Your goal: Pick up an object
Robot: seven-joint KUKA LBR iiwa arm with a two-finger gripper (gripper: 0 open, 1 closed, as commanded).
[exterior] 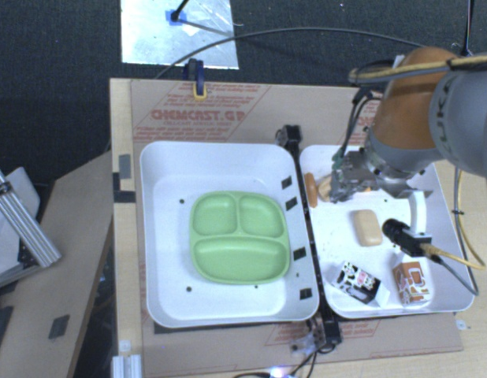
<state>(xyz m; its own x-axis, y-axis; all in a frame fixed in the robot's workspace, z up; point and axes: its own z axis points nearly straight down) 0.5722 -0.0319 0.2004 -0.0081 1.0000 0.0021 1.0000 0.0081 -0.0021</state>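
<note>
Objects: four loose things lie in the right bin (447,211), none of them lifted
Soap-like block: a pale tan bar (367,227) near the middle of that bin, flat on its floor
Orange piece: a narrow orange-brown stick (310,189) at 9 o'clock in the bin, close by the dividing wall
Black-and-white packet: a small printed packet (358,280) at 6 o'clock, lying at a slant
Red-and-white packet: a packet (410,282) at 5 o'clock, just beside the black-and-white one
Fingers: gripper (343,184) sits low at 10 o'clock in the right bin, between the orange piece and the tan bar; I cannot tell from here how wide they stand, nor whether anything is between them
Arm: grey with its orange band (413,97), coming in from 2 o'clock
Left bin: white bin (161,179) with a green divided plate (239,237) at its middle
Desk: brown board (220,109) under both bins
</note>
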